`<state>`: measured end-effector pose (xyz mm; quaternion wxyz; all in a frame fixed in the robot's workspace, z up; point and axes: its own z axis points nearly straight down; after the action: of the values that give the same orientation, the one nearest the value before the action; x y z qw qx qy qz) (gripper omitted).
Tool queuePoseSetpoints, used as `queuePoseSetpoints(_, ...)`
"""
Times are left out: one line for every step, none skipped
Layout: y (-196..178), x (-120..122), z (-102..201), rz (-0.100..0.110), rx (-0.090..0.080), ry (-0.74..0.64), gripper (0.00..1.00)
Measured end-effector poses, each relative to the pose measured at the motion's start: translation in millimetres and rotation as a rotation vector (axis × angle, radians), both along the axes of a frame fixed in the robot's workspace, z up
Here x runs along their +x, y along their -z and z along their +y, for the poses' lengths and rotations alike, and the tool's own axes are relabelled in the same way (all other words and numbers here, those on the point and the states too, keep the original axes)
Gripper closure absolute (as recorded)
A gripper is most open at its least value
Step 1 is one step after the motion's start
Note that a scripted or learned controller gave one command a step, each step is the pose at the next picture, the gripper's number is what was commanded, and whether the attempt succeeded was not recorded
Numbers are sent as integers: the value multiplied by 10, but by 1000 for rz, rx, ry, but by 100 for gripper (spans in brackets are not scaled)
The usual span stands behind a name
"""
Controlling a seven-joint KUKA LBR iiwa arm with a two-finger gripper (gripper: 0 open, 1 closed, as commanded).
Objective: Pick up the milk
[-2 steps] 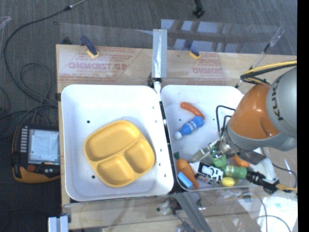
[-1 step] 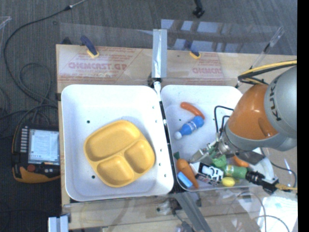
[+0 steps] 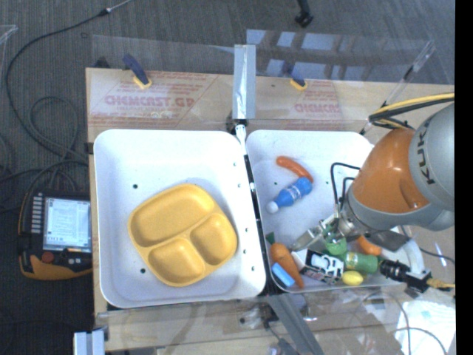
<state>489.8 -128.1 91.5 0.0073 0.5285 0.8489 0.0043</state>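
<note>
The milk (image 3: 322, 265) is a small black-and-white carton lying on its side near the front edge of the right bin (image 3: 332, 143). My gripper (image 3: 326, 235) hangs low over the front of this bin, just above and behind the carton, with the grey and orange arm (image 3: 399, 180) reaching in from the right. I see nothing held in the gripper. A green bottle (image 3: 357, 261) lies right beside the carton, partly under the wrist.
The right bin also holds a blue bottle (image 3: 290, 195), an orange sausage-like piece (image 3: 294, 167), a carrot (image 3: 284, 262), a small blue item (image 3: 282, 275), a yellow lemon (image 3: 352, 278) and an orange piece (image 3: 369, 247). A yellow divided plate (image 3: 183, 233) lies in the left bin (image 3: 118, 168).
</note>
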Motion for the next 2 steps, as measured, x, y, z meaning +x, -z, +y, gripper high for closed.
queuePoseSetpoints(-2,22,-236,-8,5,453,0)
queuePoseSetpoints(2,-7,101,-4,-1,418,0)
